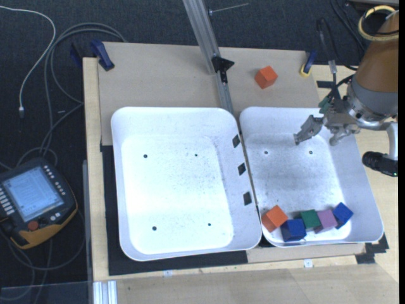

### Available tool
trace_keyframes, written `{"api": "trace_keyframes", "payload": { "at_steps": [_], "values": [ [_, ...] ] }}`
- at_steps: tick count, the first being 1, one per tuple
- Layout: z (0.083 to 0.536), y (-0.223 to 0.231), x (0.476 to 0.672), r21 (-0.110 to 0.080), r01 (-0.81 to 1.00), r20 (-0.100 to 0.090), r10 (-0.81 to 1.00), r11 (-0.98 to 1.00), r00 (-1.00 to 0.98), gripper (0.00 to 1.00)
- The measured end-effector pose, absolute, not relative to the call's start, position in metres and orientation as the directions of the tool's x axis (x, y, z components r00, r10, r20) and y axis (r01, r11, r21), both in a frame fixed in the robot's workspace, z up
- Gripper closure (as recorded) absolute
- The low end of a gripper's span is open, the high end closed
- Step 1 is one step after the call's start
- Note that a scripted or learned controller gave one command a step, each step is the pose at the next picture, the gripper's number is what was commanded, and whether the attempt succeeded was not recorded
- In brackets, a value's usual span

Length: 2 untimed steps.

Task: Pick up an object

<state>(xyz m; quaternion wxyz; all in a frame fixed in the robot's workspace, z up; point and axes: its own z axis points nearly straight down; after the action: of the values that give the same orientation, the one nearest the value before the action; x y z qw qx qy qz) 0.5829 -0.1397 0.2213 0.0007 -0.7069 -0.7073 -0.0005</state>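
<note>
Several small blocks lie along the near edge of the right bin (354, 170): an orange block (274, 217), a dark blue block (293, 229), a green block (310, 220), a pink block (326, 218) and a blue block (342, 213). My gripper (321, 132) hangs over the far part of the right bin, well above the row of blocks. Its two fingers are spread apart with nothing between them.
The left bin (126, 125) sits beside the right one. An orange cube (266, 76) rests on the bench beyond the bins. A metal pole (202, 30) slants up from between the bins. A teach pendant (31, 198) lies at far left.
</note>
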Motion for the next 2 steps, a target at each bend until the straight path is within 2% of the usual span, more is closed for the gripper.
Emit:
{"api": "trace_keyframes", "payload": {
  "at_steps": [1,2],
  "values": [
    [0.233,-0.139,0.584,0.003,1.000,0.002,1.000,0.002,-0.002,1.00],
    [0.190,-0.088,0.505,-0.012,1.000,0.006,1.000,0.001,-0.001,1.00]
  ]
}}
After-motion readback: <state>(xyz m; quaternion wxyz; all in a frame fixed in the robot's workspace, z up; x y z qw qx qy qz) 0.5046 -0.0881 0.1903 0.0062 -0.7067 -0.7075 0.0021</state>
